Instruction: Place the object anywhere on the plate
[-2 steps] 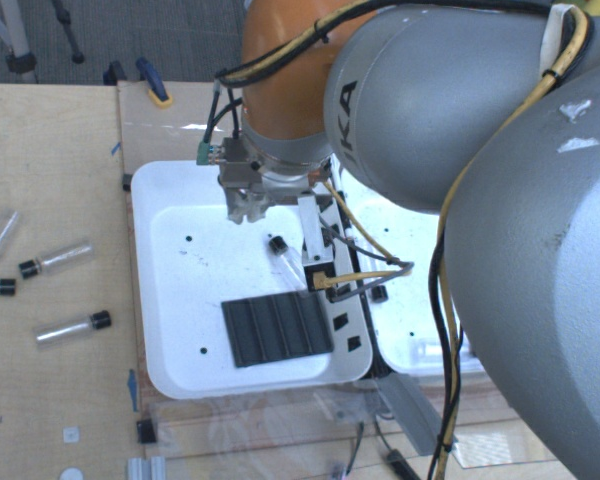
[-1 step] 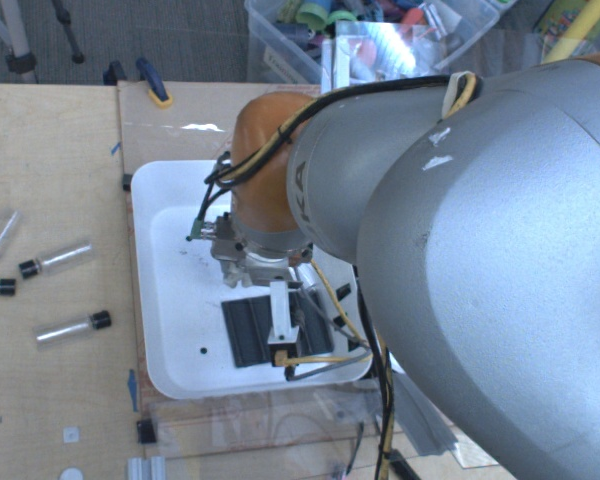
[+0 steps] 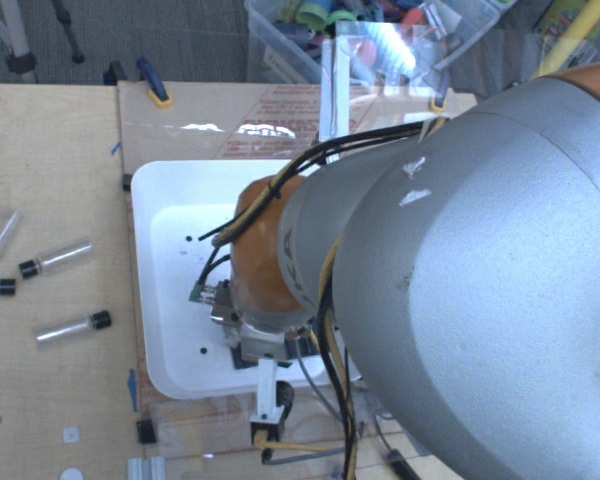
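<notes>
Standing by the tabletop (image 3: 50,148), I note the arm (image 3: 480,268) reaching in from three o'clock, its hand (image 3: 242,346) low over the white bin (image 3: 170,193) near the six o'clock rim. Hand released or clenched: cannot tell. Arm screens wherever object and plate lie. Likely risk: a release off the plate, or striking the bin wall.

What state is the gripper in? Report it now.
Gripper: cannot be told; the orange-banded wrist covers most of it above the white bin.
</notes>
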You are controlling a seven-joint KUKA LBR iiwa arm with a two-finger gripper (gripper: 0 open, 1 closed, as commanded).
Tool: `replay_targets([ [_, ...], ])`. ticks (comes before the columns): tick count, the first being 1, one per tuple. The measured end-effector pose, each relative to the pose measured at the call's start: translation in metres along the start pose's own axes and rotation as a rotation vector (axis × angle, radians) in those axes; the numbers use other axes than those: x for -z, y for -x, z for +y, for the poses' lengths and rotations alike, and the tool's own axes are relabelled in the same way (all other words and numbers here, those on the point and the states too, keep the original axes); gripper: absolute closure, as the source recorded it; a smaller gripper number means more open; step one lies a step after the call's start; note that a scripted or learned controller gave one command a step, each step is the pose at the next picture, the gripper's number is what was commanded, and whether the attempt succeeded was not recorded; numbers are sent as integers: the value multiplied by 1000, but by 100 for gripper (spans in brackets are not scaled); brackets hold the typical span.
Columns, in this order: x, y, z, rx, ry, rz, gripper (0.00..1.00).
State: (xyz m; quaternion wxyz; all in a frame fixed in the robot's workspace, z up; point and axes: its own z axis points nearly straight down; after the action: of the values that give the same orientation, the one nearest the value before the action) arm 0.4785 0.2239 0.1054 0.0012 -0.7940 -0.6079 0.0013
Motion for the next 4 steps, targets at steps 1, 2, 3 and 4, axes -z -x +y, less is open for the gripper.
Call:
replay_targets([
  [1,165,-1,-1,-342,3,0,100],
  [2,-6,-8,18,-699,5,13,100],
  [3,-6,21,13,-375,8,52,100],
  [4,-8,-5,10,-770,25,32,100],
])
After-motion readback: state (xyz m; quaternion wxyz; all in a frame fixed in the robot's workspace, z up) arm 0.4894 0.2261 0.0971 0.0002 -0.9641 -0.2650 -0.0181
